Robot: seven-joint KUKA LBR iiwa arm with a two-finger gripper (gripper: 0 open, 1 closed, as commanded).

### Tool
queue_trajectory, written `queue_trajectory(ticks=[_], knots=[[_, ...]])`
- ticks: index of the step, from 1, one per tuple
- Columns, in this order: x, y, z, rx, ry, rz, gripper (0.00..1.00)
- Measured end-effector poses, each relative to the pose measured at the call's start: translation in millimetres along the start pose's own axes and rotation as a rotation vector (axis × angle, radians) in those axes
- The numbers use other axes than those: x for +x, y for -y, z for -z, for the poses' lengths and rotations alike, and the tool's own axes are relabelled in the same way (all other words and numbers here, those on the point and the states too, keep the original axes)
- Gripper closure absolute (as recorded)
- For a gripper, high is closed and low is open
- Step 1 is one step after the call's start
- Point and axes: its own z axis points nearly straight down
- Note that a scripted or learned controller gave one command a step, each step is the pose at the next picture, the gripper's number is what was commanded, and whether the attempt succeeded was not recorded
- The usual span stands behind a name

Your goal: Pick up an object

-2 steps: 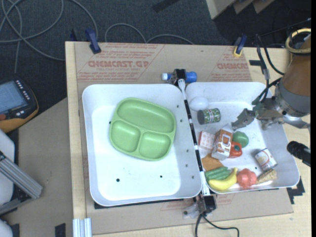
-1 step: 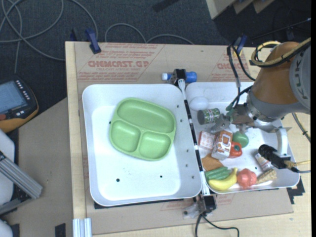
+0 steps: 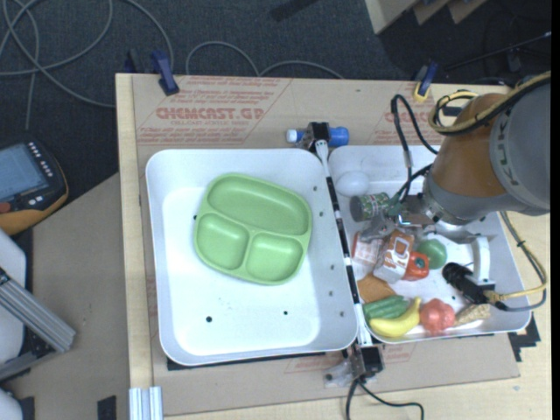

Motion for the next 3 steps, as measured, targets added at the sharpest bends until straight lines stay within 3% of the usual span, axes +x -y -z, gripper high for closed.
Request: queue_trajectory(ticks=[1,2,3], knots=[[-19,-56,35,0.0,0.004,0.0,0.0],[9,-6,87,0.004,0.001,0.0,0.0],[9,-26,-4,0.005,0.002,-0.001,0.0]])
